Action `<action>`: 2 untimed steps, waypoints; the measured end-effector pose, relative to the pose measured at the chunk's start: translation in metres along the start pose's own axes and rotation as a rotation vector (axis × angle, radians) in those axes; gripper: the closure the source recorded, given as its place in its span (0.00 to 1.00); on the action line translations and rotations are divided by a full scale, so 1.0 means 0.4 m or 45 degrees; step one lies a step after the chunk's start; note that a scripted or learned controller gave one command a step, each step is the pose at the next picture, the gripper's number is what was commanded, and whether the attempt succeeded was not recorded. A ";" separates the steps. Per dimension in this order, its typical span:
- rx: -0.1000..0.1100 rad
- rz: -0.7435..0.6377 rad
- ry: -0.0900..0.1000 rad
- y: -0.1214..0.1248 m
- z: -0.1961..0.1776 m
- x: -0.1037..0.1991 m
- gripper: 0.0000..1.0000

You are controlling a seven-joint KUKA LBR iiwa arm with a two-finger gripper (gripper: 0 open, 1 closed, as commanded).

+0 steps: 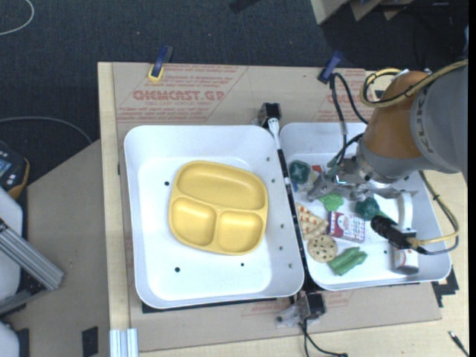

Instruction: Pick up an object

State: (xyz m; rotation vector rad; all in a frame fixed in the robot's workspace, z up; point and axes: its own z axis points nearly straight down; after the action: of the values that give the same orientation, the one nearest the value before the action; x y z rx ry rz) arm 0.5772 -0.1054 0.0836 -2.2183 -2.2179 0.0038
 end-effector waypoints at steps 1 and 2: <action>-0.005 0.002 -0.001 0.002 -0.030 -0.001 1.00; -0.014 0.002 -0.004 -0.020 -0.161 -0.010 1.00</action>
State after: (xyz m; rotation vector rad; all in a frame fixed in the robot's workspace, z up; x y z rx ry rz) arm 0.5695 -0.1095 0.1480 -2.2270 -2.2237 -0.0046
